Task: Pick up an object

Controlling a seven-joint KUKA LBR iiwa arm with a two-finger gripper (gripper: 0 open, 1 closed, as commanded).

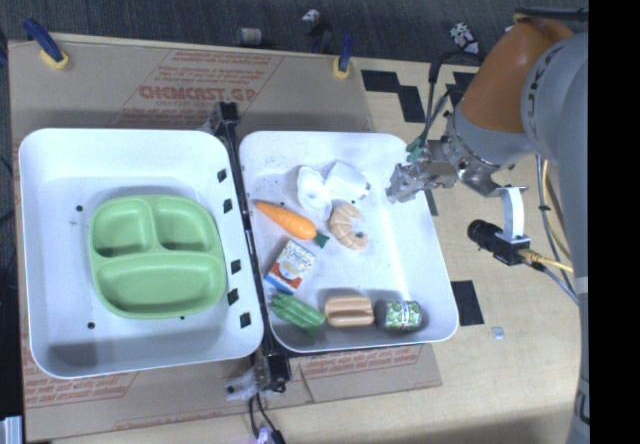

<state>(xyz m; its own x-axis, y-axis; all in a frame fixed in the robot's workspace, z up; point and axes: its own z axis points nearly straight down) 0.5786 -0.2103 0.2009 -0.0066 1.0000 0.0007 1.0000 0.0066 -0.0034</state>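
end effector (pixel 405 182) at right bin (pixel 435 262) rim — open or closed: cannot tell | fingers blurred — nothing visibly held

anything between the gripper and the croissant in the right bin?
Nothing visible. The gripper sits over the right bin's right rim; bare white floor separates it from the croissant. The white cup lies just above that line, the carrot beyond.

Plastic, cardboard and metal

Both white bins (pixel 130 157) look like smooth, slightly glossy plastic; the green divided tray (pixel 155 257) is matt plastic. Brown printed cardboard (pixel 200 77) lies under them. The pincer (pixel 405 182) is dull grey metal.
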